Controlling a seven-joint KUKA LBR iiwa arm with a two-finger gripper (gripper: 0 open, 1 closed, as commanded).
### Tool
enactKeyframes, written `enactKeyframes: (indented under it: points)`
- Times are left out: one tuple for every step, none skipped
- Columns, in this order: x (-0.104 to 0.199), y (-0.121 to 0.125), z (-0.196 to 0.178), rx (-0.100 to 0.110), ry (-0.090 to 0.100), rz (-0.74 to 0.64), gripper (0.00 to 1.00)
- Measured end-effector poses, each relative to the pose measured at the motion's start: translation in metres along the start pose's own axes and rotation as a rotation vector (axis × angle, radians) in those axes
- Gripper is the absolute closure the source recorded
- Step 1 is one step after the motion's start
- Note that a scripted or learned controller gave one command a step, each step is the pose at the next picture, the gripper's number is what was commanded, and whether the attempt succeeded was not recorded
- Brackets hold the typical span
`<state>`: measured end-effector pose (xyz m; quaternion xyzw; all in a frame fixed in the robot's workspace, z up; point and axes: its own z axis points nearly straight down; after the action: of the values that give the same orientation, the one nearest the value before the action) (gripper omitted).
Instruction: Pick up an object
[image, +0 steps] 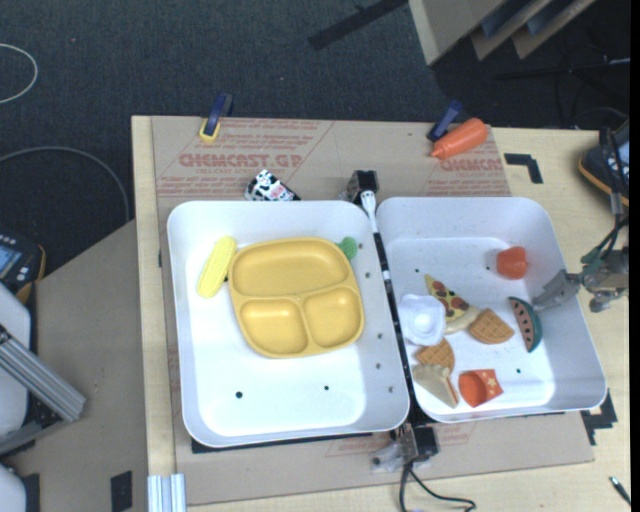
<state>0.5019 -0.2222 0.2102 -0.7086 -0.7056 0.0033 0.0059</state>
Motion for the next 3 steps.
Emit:
enactKeyframes:
  points:
    - [0.001, 0.003, -0.007, -0.014, -0.004, -0.004, 0.00]
    - [0.008, -0.004, 0.043, -0.006, 0.000, -0.004, 0.00]
    - [0.008, -0.003, 0.086, -0.006, 0.000, -0.004, 0.00]
